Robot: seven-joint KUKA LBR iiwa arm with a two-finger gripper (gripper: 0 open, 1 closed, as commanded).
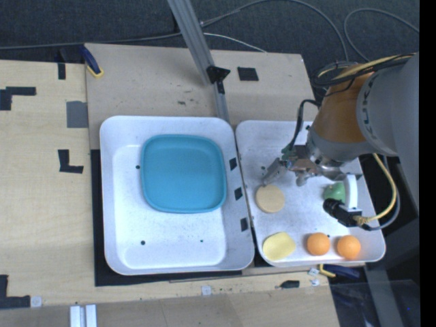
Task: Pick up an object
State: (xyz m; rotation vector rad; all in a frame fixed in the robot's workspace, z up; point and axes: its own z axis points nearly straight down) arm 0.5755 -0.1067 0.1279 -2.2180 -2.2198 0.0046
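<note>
In the right bin (pixel 286 136) my gripper (pixel 286 176) hovers just above and behind a tan round disc (pixel 270 199). Its two dark fingers are spread apart, open, with only bare bin floor between them. A pale yellow disc (pixel 278 245) lies at the bin's front left. Two orange balls (pixel 317 244) (pixel 348 246) sit along the front edge. A green object (pixel 334 191) lies to the right of the gripper, partly hidden by the wrist.
The left bin (pixel 122 251) holds a blue square plate (pixel 183 172). A grey metal pole (pixel 197 43) slants down to the gap between the bins. My arm with its orange band (pixel 340 118) covers the right bin's back right corner.
</note>
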